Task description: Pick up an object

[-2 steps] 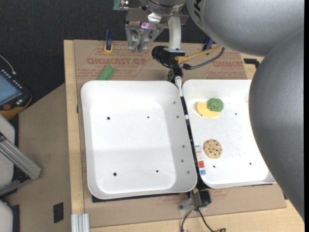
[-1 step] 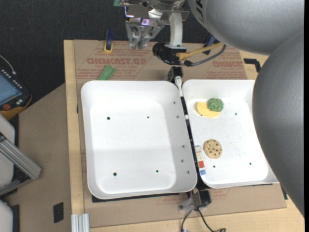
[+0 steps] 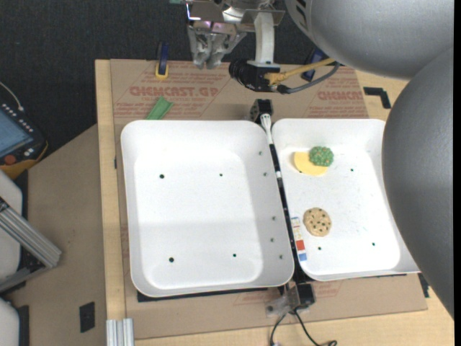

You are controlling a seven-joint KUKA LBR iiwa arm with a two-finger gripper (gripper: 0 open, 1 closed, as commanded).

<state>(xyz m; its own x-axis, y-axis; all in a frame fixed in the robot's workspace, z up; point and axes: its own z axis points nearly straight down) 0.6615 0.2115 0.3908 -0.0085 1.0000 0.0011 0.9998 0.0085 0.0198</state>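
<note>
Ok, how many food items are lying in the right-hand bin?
3: a green ball touching a yellow disc near the back, a cookie nearer the front. The arm may hide more.

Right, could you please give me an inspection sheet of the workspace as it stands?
Surface: cardboard sheet under two white bins, the left bin and the right bin, side by side.
Job's things: in the right bin, a cookie and a green bumpy ball resting on a yellow disc.
Clutter: green strip on the cardboard beyond the left bin; red, white and blue label at the right bin's left wall.
Grippers: gripper hangs beyond the bins' far edge; nothing seen in it.
Cables: dark cable at the near edge.
Surroundings: blue-screened device and metal rail at the left.
</note>
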